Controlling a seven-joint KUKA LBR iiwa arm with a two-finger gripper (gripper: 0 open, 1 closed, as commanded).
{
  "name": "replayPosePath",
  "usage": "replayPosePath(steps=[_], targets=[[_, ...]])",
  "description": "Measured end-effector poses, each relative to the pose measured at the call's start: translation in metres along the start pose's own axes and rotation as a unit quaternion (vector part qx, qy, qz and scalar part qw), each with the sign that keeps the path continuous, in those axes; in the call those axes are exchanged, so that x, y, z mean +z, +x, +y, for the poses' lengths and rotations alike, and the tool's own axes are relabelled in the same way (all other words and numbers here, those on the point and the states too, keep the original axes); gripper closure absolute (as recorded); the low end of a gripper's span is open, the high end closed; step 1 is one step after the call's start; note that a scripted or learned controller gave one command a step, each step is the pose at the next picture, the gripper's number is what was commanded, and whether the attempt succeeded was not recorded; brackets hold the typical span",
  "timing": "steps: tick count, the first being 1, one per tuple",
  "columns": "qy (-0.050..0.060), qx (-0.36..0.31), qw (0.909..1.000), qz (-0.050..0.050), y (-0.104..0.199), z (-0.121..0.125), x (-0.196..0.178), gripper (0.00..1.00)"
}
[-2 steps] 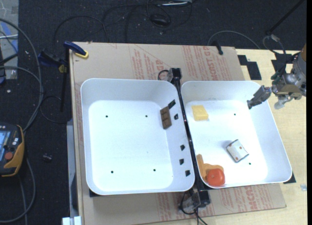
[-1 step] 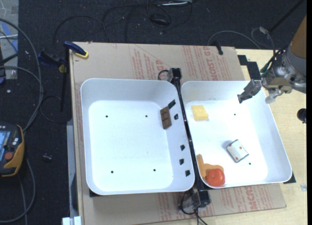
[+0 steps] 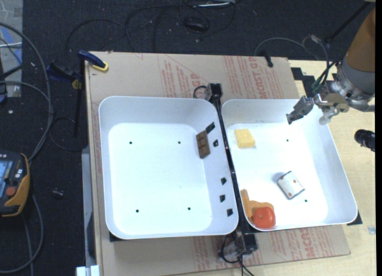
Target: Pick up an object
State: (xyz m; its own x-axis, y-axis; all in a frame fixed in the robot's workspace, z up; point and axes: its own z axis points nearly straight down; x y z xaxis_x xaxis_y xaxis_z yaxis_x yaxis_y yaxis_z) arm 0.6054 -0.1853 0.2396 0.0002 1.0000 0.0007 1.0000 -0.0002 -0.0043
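In the left bin [image 3: 119, 113] I see a brown block [image 3: 203, 145] near its right wall. In the right bin [image 3: 334, 167] a yellow block [image 3: 245, 138] lies toward the back left, a white box [image 3: 290, 184] sits mid-bin, and an orange-red toy [image 3: 260, 211] rests in the front left corner. My gripper [image 3: 313, 109] hangs over the right bin's back right corner, fingers spread apart, holding nothing.

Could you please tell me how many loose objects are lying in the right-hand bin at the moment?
3: a yellow block near the back left, a small white box around the middle, and an orange-red toy in the front left corner. None seems hidden.
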Motion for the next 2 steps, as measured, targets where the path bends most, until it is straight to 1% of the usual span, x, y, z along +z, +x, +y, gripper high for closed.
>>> replayPosePath(steps=[1, 2], targets=[[-0.001, -0.002, 1.0000, 0.000, 0.043, -0.014, 0.013, 0.00], [0.000, 0.000, 1.0000, 0.000, 0.040, 0.011, 0.051, 0.00]])
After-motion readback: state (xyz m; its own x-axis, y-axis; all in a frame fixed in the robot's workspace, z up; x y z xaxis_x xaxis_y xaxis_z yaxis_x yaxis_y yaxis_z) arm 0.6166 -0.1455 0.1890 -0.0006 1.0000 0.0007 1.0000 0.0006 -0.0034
